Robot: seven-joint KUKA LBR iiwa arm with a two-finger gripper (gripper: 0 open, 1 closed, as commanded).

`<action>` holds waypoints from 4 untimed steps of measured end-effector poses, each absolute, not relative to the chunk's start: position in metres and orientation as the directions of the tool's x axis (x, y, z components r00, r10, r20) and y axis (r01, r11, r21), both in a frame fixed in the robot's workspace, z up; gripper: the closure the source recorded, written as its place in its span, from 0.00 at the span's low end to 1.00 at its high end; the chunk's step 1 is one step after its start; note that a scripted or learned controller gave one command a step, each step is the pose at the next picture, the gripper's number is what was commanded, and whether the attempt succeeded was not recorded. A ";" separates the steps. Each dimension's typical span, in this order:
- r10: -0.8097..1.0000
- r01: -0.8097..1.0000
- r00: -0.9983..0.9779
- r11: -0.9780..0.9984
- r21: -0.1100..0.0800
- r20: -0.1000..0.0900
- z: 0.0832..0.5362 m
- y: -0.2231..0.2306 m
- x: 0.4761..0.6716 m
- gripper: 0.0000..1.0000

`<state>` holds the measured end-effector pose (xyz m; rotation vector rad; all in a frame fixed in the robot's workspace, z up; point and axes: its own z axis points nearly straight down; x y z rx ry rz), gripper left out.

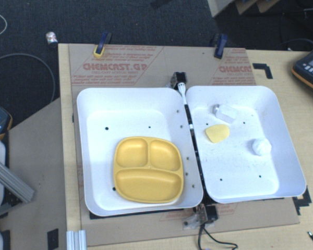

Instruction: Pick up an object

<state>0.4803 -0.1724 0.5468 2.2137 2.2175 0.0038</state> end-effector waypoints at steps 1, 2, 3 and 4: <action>1.000 1.000 -0.001 0.001 -0.016 0.005 0.351 -0.147 0.478 1.00; 1.000 1.000 -0.015 0.015 -0.005 0.005 0.340 -0.019 0.480 1.00; 1.000 1.000 -0.016 0.016 0.007 0.005 0.389 0.099 0.479 1.00; 1.000 1.000 -0.001 0.001 0.004 0.001 0.397 0.092 0.480 1.00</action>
